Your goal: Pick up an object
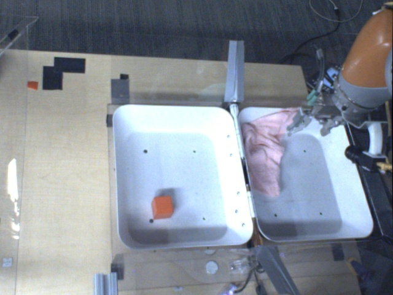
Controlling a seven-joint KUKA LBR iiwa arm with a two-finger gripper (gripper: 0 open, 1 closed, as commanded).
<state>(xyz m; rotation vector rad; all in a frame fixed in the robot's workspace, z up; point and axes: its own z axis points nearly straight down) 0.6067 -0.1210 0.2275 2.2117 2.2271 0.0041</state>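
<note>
Nearest you, an orange block [163,207] sits on the floor of the left bin [132,128], toward its front left, clear of the walls. You see a pink cloth [265,152] crumpled along the left side of the right bin [344,226], lying against the wall it shares with the left bin and reaching up to the far rim. You find the gripper [314,120] over the far edge of the right bin, just beside the cloth's upper right corner; its two fingers are parted a little and nothing sits between them, though you cannot tell whether a fingertip touches the cloth. Behind it the arm [368,54] comes in from the right, its orange band showing. A grey bar [234,72] stands at the far end of the divide between the bins.
</note>
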